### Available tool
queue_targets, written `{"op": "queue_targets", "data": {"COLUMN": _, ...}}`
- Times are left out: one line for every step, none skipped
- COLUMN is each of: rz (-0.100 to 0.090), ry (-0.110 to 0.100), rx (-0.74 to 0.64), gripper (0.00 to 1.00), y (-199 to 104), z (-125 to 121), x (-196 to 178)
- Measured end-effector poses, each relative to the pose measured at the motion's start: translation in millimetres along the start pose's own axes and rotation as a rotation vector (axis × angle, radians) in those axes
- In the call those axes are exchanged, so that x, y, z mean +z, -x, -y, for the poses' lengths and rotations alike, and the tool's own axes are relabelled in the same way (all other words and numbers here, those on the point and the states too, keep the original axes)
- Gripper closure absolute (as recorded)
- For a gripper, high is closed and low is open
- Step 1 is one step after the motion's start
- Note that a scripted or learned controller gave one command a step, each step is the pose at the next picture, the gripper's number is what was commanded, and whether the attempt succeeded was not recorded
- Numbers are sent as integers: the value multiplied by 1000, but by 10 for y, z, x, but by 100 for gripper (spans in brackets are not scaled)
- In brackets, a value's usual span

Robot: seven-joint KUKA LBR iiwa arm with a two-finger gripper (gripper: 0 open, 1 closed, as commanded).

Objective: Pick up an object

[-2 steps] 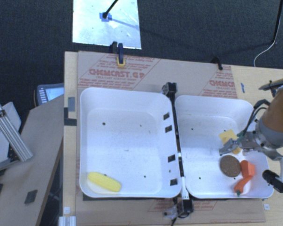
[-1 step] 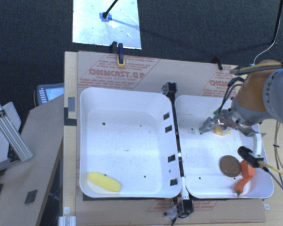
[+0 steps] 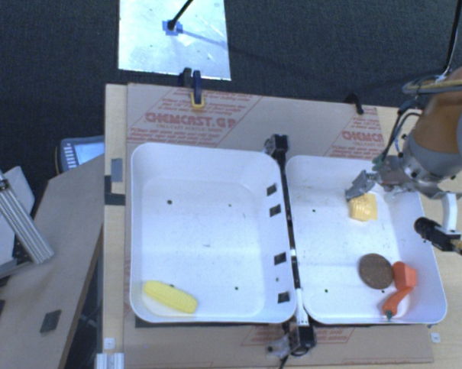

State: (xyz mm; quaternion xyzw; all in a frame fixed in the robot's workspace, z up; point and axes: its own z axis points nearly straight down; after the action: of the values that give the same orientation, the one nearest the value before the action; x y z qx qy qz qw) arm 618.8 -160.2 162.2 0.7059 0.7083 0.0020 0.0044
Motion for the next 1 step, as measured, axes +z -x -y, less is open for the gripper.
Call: {"op": "queue_targets", "data": {"rz": 0, "ry": -5, "rx": 4, "gripper": 0, "y": 487, "z": -170, "x": 805}}
